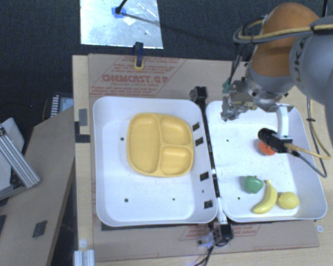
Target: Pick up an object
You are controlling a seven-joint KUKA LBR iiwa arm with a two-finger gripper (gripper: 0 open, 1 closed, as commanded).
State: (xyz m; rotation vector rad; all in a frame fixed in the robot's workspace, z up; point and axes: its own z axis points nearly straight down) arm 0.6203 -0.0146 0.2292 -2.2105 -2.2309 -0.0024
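Banana (266, 198), lemon (288, 200) and green fruit (253, 184) lie unpicked at the right bin's (233, 148) 5 o'clock. Gripper (231, 113) hovers at 11 o'clock, holding nothing visible; whether its jaws are spread cannot be told.

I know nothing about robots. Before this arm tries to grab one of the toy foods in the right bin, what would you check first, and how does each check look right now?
1. Things to pick lie in the right bin: ok. A green pepper, a banana, a lemon and an orange-red item.
2. Gripper carries nothing yet: ok, nothing shows below it.
3. Gripper stands over a target: not ok. It hangs at the bin's far left corner, away from all four.
4. Targets apart from each other: not ok. Banana touches the lemon and lies close by the pepper.
5. Orange-red item free to grasp: cannot tell, a black part partly covers it.
6. Yellow tray out of the way: ok, it lies in the left bin.
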